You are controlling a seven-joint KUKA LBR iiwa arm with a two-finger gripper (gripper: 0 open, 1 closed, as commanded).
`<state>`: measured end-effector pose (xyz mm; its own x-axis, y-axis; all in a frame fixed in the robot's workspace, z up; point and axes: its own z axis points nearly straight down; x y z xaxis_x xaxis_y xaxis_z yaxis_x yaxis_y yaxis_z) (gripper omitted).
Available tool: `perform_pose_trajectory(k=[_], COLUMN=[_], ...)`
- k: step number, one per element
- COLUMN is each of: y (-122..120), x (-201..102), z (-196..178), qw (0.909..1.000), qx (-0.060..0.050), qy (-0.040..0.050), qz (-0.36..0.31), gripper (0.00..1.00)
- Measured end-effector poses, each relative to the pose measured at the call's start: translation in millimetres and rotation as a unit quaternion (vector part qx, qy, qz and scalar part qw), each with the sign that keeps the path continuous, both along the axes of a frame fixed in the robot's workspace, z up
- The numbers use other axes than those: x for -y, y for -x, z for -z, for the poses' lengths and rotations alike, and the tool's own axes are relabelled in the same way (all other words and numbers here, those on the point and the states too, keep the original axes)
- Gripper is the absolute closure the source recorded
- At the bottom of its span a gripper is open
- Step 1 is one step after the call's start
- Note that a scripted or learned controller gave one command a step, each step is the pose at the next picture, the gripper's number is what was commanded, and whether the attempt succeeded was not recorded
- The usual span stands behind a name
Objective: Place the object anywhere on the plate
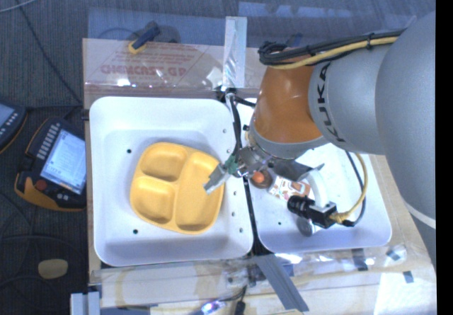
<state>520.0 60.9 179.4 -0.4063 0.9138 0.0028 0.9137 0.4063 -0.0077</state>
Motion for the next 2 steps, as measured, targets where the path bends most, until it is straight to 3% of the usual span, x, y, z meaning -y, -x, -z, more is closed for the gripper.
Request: perform_pose_trajectory(k=[2], y=[0.0], x=[0.0], z=[0.0], qw=[1.0], qx=[0.0], qy=[0.0], qz=[0.0], gripper=[0.0])
